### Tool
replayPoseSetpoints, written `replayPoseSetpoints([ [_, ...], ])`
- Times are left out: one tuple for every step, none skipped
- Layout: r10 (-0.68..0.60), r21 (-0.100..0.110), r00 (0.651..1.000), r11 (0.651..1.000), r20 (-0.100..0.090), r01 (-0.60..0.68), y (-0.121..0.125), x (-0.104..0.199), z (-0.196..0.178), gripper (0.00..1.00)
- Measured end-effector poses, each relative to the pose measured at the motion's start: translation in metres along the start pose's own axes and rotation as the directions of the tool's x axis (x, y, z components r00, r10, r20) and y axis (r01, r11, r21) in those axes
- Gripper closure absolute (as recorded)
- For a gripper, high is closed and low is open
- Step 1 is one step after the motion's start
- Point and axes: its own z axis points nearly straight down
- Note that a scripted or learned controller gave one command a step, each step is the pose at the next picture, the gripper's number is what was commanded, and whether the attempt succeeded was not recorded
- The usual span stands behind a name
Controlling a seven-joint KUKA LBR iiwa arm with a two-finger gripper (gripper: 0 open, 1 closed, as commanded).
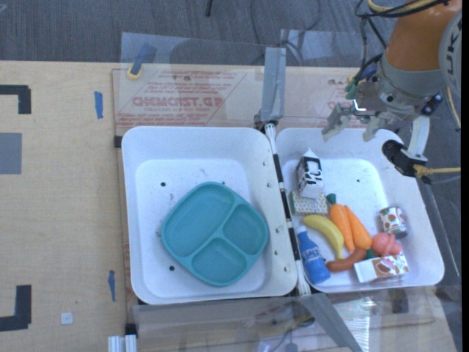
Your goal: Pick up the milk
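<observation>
A: Where's the milk?

B: Right bin, upper-left part, close to the divider, just above the banana. The end effector hangs over that bin's back rim, fingers spread, nothing between them.

A: How do you go in?

B: Come down-left, straddle the carton w/o nudging the carrots.

A: Anything unclear?

B: Carton's tilt is hard to judge; the arm is cut off at the top right.
</observation>
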Motion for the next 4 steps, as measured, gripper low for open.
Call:
replayPoseSetpoints([
  [-0.061,-0.002,0.998,0.998,0.001,0.061,0.015,0.001,0.148,0.00],
  [-0.144,-0.009,0.990,0.990,0.000,0.144,-0.009,-0.001,0.157,0.00],
  [-0.211,-0.011,0.977,0.977,0.000,0.211,-0.046,-0.009,0.157,0.00],
  [0.211,-0.002,0.977,0.977,0.001,-0.211,0.000,-0.019,0.075,0.00],
])
